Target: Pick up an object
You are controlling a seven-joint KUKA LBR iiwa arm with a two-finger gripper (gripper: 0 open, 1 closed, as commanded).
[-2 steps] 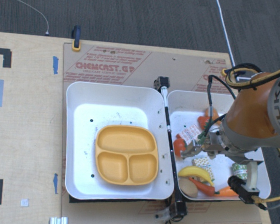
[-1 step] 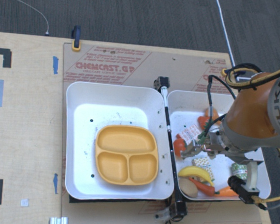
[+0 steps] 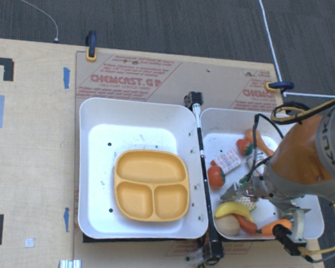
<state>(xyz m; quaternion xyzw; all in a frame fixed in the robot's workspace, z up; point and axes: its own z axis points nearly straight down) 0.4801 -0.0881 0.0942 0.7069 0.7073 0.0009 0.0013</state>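
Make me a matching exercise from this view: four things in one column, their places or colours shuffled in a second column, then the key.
Things:
1. divided tray
2. banana
3. tomato
4. arm

Descriptions:
A. red, in the right bin near the wall between the bins
B. orange-yellow, lying in the left bin
C. grey with an orange band, over the right bin
D. yellow, near the front of the right bin

Pairs: 1-B, 2-D, 3-A, 4-C

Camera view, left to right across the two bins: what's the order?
Left white bin → yellow three-compartment tray → red tomato → yellow banana → grey arm with orange band.
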